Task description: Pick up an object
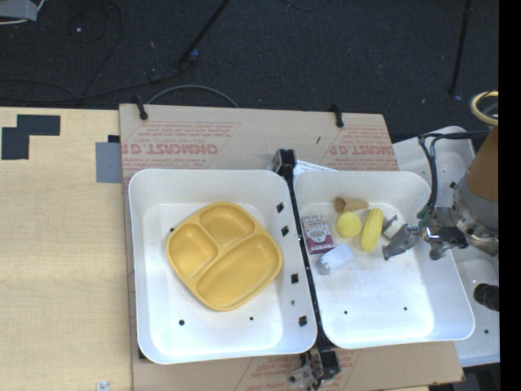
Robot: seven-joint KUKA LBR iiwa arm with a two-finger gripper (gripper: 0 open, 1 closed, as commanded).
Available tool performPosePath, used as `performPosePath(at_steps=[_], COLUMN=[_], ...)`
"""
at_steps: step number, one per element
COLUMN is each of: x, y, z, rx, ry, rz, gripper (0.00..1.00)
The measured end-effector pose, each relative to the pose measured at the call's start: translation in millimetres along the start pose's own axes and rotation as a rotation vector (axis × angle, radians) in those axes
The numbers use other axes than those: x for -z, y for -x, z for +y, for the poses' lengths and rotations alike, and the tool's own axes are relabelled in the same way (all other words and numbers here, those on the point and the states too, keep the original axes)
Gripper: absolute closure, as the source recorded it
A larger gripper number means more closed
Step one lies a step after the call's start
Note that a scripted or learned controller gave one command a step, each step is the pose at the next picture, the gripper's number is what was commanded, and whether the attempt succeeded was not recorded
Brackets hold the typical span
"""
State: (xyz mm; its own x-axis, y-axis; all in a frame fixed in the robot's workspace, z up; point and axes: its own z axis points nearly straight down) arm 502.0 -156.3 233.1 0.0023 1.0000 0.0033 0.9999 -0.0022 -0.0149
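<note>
The right bin (pixel 407 316) holds a cluster of small things near its far left. A yellow ball (pixel 348 225) lies against a yellow corn-shaped piece (pixel 372 229), with a small brown piece (pixel 340 205) behind them. A pink and white carton (pixel 317 233) lies by the divider, and a pale grey block (pixel 334 259) sits just in front of it. My gripper (pixel 401 239) reaches in from the right, low over the bin and just right of the corn-shaped piece. I see nothing held in it.
The left bin (pixel 151 300) bears a yellow divided plate (pixel 224 255). A black divider (pixel 297 251) runs between the bins. The arm's orange band (pixel 487 169) and cables (pixel 431 186) hang over the right bin's far right corner.
</note>
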Motion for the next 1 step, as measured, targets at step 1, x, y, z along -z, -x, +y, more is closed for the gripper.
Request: performPosePath(at_steps=[1], x=[5.9], y=[-0.2], z=[2.3], rx=[0.003], ry=[0.011], rz=[-0.002], gripper=[0.00])
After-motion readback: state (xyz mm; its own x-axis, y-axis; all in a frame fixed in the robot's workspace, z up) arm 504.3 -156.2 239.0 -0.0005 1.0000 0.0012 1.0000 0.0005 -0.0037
